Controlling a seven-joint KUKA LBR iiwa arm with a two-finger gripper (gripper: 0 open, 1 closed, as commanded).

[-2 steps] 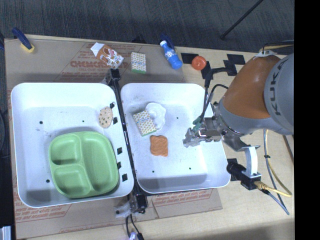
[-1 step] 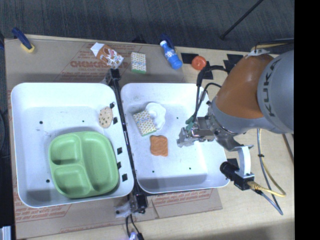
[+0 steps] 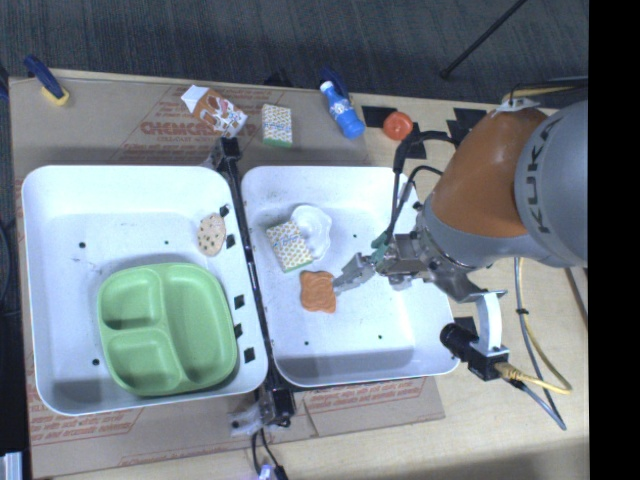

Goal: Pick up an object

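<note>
Over the right bin (image 3: 400, 183), the gripper (image 3: 347, 274) sits just beside the orange piece (image 3: 318, 291) near the bin's middle, fingers looking slightly parted with nothing between them. Seems like the approach step; next it should straddle the piece and close. Plenty of bare floor toward the near wall, though the patterned packet (image 3: 288, 245) sits close.

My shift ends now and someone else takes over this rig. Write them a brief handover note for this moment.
Gripper: low over the right bin, holding nothing, tips just right of the orange piece.
Right bin also holds a checkered packet and a clear wrapper.
Left bin: green tray and a cookie.
Done: nothing picked up.
Left: grasp and lift an object; the orange piece is nearest.
</note>
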